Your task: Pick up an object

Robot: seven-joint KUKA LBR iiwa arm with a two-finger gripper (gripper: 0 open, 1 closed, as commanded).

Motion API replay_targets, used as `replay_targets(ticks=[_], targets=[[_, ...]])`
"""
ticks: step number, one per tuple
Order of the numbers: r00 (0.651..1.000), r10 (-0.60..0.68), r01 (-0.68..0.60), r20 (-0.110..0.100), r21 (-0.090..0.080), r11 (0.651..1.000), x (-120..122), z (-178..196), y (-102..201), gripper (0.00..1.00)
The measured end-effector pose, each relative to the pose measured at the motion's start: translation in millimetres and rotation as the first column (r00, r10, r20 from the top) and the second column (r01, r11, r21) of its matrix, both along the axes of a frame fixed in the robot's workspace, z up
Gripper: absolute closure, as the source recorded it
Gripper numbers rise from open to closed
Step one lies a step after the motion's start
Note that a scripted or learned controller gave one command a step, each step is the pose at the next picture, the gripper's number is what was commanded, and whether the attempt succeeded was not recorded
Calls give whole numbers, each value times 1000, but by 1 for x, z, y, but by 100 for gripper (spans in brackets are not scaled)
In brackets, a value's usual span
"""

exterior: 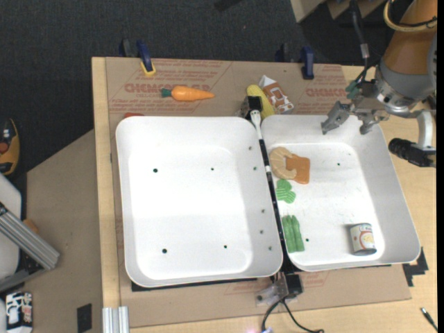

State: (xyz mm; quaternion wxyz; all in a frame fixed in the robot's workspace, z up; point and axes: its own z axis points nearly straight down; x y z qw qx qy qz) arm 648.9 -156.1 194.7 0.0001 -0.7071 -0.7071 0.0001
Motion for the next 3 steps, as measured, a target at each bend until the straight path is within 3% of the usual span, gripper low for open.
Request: replay_targets(ticks=[1, 2, 3], targets=[[1000, 4, -4, -6, 4, 1000, 6, -117, 55, 0], [1000, 2, -2, 4, 0, 1000, 18, -110, 64, 0], [1000, 2, -2, 6, -1, 1000, 19, -99, 64, 100]])
